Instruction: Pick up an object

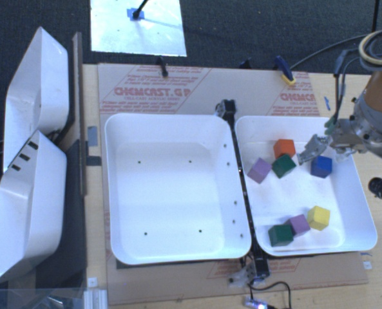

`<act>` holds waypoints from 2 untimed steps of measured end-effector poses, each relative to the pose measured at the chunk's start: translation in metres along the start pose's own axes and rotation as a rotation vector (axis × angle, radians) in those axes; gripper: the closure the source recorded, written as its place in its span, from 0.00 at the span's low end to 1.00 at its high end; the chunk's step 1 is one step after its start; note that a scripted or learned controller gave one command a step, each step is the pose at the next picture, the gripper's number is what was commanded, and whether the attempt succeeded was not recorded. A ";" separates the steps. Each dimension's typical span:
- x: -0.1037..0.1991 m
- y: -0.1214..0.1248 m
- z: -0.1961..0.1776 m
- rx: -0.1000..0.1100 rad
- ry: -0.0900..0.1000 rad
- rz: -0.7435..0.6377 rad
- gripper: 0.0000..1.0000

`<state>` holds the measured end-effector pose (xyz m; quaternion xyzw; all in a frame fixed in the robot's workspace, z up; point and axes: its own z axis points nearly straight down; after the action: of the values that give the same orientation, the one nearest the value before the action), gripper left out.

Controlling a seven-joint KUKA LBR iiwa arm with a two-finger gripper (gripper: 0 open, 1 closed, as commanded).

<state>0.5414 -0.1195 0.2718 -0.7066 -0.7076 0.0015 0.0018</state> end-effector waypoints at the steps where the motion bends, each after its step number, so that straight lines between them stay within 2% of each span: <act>1: 0.023 0.006 -0.013 -0.001 0.000 -0.024 0.00; 2: -0.007 0.076 0.140 0.011 0.002 0.001 0.00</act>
<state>0.6172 -0.1263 0.1313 -0.7069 -0.7073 0.0049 0.0063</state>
